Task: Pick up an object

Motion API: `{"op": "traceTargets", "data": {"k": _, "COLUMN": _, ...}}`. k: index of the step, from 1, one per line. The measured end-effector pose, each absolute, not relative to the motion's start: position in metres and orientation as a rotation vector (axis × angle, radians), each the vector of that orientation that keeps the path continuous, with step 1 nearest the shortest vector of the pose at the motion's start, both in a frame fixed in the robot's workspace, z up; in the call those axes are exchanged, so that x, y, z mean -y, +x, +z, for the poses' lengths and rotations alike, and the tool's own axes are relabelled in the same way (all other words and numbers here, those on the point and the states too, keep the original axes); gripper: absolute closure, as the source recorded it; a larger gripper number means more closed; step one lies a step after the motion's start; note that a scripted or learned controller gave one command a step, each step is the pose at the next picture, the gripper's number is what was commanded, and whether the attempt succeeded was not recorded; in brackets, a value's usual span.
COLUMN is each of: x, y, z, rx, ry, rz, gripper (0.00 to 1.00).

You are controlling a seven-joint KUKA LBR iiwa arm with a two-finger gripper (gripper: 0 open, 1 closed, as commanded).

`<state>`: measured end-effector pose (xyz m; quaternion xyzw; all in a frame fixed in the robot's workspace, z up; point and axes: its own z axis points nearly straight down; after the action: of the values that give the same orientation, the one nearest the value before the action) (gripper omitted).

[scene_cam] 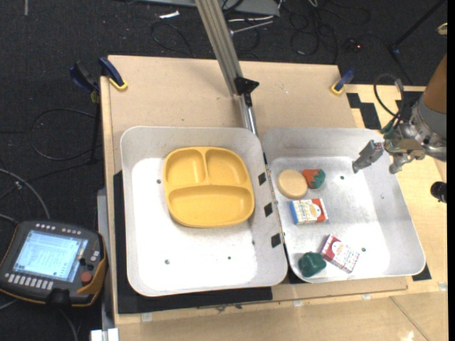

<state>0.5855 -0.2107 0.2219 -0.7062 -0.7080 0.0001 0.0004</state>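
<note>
Your gripper (pixel 382 158) hangs over the right bin's (pixel 398 212) upper right edge, fingers spread, gripping nothing. Nothing's picked yet: the round biscuit (pixel 291 183), small carton (pixel 308 211) and red packet (pixel 339 253) all lie untouched, well apart from it.

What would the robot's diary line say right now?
gripper: open, holding nothing | over right bin far edge | yellow tray in left bin

Glossy yellow plastic tray (pixel 209 187)
</note>
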Motion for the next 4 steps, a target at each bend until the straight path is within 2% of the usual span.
{"op": "traceTargets", "data": {"k": 1, "x": 0.211, "y": 0.585, "z": 0.222, "rx": 2.224, "ry": -2.218, "rz": 0.002, "gripper": 0.00}}
{"op": "traceTargets", "data": {"k": 2, "x": 0.203, "y": 0.593, "z": 0.166, "rx": 2.223, "ry": -2.214, "rz": 0.004, "gripper": 0.00}}
{"op": "traceTargets", "data": {"k": 3, "x": 0.205, "y": 0.582, "z": 0.110, "rx": 2.218, "ry": -2.218, "rz": 0.005, "gripper": 0.00}}
{"op": "traceTargets", "data": {"k": 4, "x": 0.204, "y": 0.582, "z": 0.095, "rx": 2.222, "ry": -2.220, "rz": 0.002, "gripper": 0.00}}
